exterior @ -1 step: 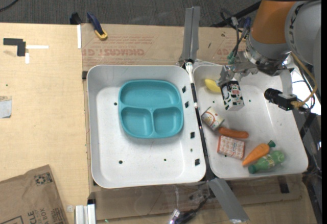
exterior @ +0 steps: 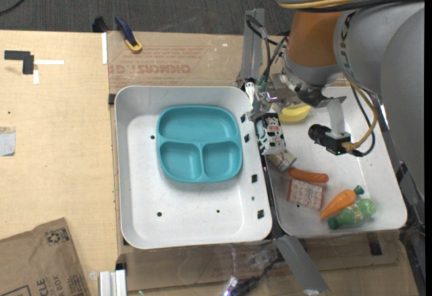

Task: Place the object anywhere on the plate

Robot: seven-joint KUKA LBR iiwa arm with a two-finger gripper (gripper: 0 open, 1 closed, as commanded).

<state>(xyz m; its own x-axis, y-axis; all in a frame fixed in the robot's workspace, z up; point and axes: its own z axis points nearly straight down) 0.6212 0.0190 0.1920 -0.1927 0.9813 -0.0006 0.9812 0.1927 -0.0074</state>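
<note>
Plate [exterior: 200,143] lies left of the arm's [exterior: 351,25] lowered end effector [exterior: 268,131]

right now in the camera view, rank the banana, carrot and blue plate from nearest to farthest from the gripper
From the gripper:
1. Banana, just beyond it in the right bin.
2. Blue plate, across the rim in the left bin.
3. Carrot, toward the right bin's near corner.
The plate's nearest edge and the banana come close; judged by centres.
</note>
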